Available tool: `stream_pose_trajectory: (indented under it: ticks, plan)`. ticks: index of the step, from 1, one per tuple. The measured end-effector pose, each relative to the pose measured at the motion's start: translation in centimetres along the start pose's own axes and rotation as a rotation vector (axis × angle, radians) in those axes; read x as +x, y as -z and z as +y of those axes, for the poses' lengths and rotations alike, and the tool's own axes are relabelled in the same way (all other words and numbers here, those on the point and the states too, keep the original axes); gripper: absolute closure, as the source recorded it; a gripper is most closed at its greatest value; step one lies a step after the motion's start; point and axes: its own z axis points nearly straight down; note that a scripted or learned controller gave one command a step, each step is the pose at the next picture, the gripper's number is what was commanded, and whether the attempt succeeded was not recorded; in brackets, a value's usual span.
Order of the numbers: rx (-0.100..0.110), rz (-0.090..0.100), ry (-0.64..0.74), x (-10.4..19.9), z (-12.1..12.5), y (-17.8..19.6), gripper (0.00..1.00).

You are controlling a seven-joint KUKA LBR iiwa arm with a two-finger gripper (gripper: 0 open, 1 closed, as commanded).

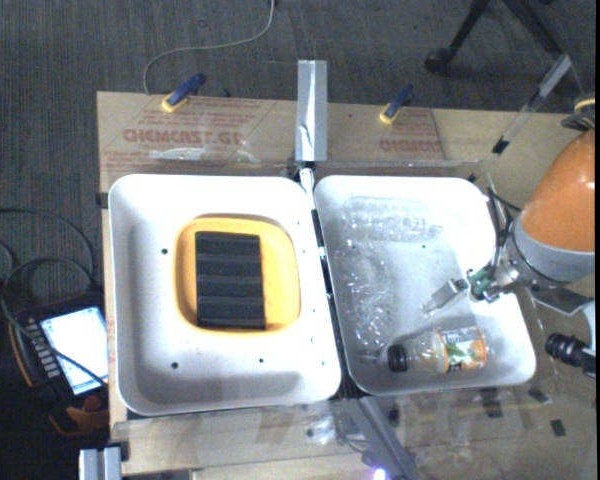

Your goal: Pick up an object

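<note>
Two white bins side by side on the bench. Left bin point(140, 268): yellow tray point(238, 273) with a black ribbed insert, lying flat near centre. Right bin point(420, 193): clear plastic bottle point(440, 351) with orange label, on its side near the front wall, dark cap pointing left. Crumpled clear plastic point(375, 268) lies behind it. Gripper point(470, 286) over the bin's right part, above the bottle, nothing held; jaw opening cannot tell.
</note>
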Motion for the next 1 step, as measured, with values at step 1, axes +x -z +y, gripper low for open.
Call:
stream_pose_trajectory:
  ticks: [1]
  plan:
    - [0.001,0.0,0.077,-3.62,-1.14,-7.36,0.0]
